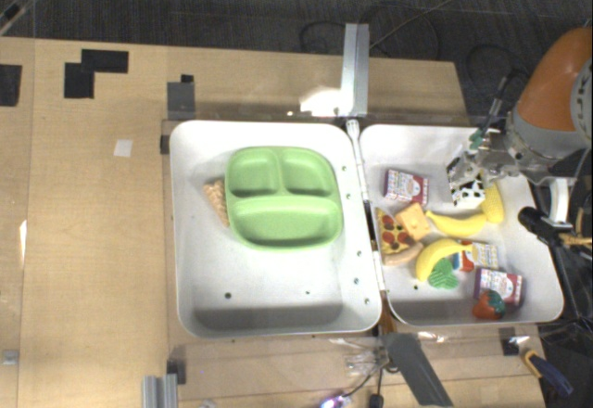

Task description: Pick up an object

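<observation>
Gripper [477, 156] low over far part of right bin [547, 304], touching black-and-white toy [468, 188]; finger spread and hold impossible to tell. Banana [463, 223] just near of toy, crowding it. Risk: glancing contact, toy slipping, neighbour nudged

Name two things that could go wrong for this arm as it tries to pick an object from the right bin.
1. The toys in the right bin lie crowded: the bananas, pizza slice and small cartons touch or overlap, so a grasp may catch two or slip off.
2. The gripper sits near the bin's far edge by a black-and-white object; a descent there could knock the wall.
</observation>
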`<control>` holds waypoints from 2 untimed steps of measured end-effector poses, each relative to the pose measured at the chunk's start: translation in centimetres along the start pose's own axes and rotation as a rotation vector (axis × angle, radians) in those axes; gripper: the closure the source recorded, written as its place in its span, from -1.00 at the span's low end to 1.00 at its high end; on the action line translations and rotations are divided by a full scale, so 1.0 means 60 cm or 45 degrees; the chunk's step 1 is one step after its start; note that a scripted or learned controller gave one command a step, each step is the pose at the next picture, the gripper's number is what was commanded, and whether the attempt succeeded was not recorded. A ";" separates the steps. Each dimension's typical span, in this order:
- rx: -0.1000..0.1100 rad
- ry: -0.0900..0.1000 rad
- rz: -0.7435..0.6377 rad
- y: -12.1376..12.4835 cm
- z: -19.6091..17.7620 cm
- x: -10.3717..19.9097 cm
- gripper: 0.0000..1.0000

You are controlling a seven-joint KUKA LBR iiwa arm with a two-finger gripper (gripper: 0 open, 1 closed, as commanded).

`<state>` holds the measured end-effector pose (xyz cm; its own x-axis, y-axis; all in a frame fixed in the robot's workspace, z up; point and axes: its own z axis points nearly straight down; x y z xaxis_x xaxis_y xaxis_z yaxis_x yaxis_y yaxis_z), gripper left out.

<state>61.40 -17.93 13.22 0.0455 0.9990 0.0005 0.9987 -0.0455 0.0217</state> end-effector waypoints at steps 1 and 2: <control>0.027 -0.004 0.321 0.052 -0.062 0.140 1.00; 0.046 -0.007 0.494 0.076 -0.082 0.277 1.00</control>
<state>66.60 -1.55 18.25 0.4198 0.9076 -0.0034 0.9075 -0.4198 -0.0142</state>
